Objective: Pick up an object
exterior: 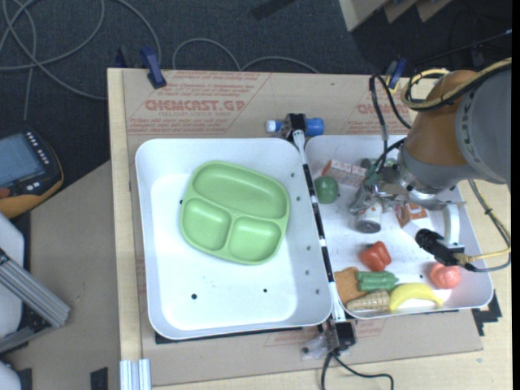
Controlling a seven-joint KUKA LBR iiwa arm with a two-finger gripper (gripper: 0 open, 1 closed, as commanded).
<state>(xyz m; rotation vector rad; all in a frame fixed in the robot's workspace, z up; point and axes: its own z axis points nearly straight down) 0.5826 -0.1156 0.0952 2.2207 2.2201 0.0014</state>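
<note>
Jaws [367, 205] low in right bin [479, 287], grip state unclear, red pepper [374, 255] just below, green ball [327, 189] to their left

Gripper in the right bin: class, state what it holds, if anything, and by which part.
It cannot be told. The gripper is low in the right bin, but its fingertips are too blurred to show anything between them.

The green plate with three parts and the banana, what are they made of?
The green plate looks like moulded plastic: one even pale green, smooth rounded dividers, a soft matte sheen. The banana is probably a plastic toy: its yellow is very uniform and it glints a little, though it is too small to be certain.
</note>
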